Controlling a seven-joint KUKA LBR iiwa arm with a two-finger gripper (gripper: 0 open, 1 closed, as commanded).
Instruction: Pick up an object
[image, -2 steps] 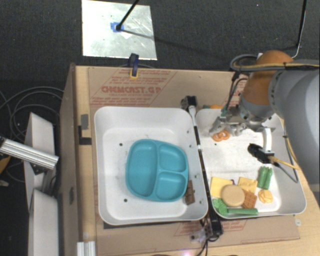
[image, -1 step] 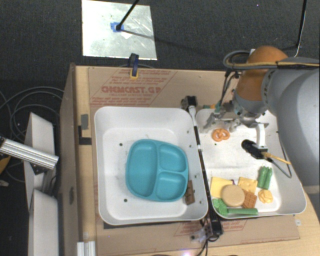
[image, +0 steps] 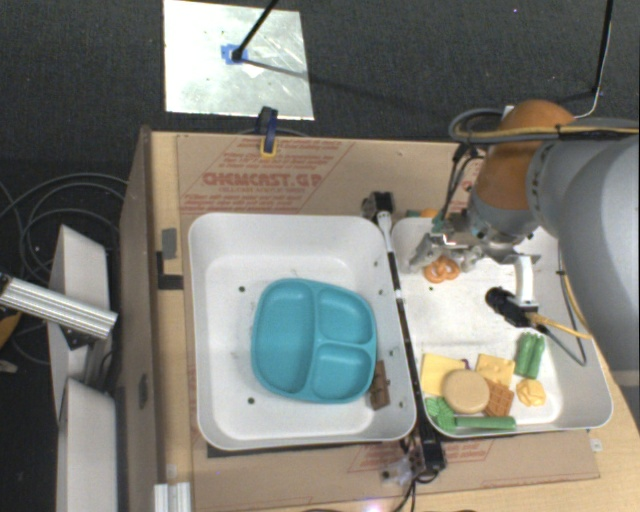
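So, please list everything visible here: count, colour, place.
bins: 2, white, side by side
divided plate: 1, teal, in the left bin
brown piece: 1, brown, left bin, against its right wall
pretzel: 1, orange-brown, right bin, far end, by the gripper
cheese slice: 1, yellow, right bin, near end
round biscuit: 1, tan, on the cheese slice
square cracker: 1, orange-tan, beside the biscuit
yellow lump: 1, yellow, near right corner
green cylinder: 1, green, above the lump
pea pod: 1, green, along the near wall
cardboard: 1, brown, under both bins
silver sheet: 1, silver, beyond the bench
arm: 1, grey with orange band, from the right
gripper: 1, grey, far end of right bin
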